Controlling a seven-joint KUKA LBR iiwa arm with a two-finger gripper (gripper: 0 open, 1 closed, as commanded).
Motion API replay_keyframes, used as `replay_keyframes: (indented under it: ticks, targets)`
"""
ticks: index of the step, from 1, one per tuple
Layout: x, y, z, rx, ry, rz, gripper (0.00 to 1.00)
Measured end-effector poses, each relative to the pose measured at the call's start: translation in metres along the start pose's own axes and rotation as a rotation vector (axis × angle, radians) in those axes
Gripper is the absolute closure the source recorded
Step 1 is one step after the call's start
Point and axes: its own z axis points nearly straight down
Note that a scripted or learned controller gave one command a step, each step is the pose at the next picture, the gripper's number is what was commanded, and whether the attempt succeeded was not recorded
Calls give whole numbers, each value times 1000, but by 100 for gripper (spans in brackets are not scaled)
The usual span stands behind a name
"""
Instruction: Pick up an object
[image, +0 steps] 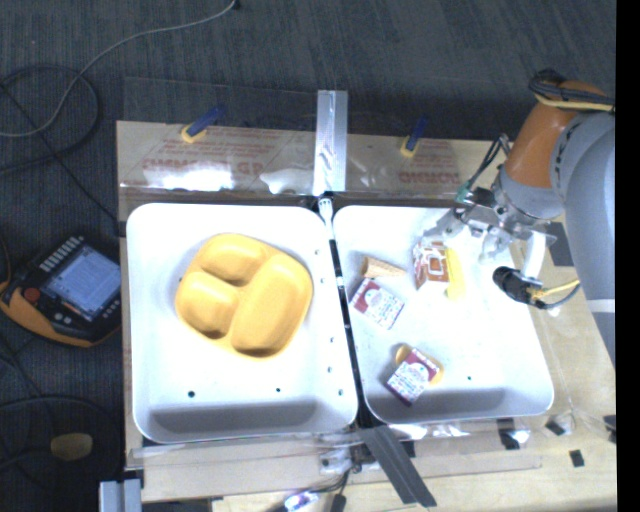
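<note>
right bin (520, 385): yellow strip (456, 272) seemingly upright lengthwise.

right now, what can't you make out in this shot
- Gripper: fingers too small and cluttered in the camera view to tell open or shut.
- Packets: label print too small to read.
- Arm: cut off by the right edge.
- Yellow object: underside hidden by its own bulk.
</note>
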Motion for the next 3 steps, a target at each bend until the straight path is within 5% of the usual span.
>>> replay_keyframes:
  ticks: [1, 2, 3]
  targets:
    - [16, -16, 31, 4, 2, -238, 0]
    - [15, -15, 20, 1, 2, -236, 100]
    - [68, -22, -92, 28, 0, -151, 100]
